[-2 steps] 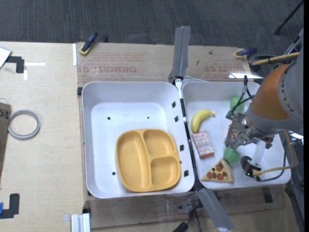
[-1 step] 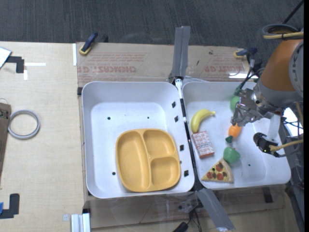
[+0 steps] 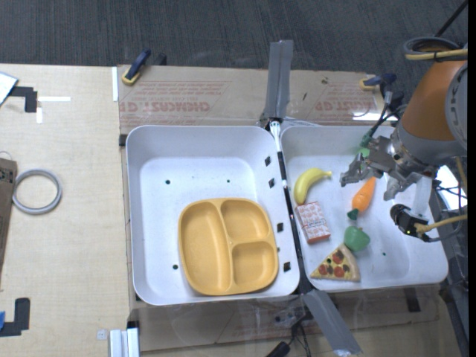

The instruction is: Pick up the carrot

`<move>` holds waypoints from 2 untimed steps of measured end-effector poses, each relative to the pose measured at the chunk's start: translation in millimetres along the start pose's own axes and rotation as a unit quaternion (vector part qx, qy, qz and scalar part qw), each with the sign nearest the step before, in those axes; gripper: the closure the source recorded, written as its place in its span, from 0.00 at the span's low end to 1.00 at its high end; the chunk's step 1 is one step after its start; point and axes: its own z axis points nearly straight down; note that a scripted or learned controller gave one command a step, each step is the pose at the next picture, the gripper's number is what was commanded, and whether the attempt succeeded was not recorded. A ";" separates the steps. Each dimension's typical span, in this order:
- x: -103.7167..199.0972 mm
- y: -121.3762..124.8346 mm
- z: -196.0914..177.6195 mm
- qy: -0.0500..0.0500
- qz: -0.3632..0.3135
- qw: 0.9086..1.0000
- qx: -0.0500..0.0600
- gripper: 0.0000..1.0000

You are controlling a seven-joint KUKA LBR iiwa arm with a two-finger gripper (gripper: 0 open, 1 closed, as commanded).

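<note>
A: Where's your carrot?

B: Right bin, tilted, green end down-left. It sits between the banana and the bin's right side.

A: End effector?

B: Right above the carrot's orange top. Fingers look spread, one on each side of it. You can't tell if they touch it.

A: What's nearby?

B: Small red box left of it, green piece just below, pizza slice under that. Left bin has a yellow divided plate.
</note>
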 end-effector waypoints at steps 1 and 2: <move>-31.3 45.0 81.4 0.000 0.146 0.989 0.000 0.00; -31.0 44.6 72.8 -0.002 0.144 0.990 0.001 1.00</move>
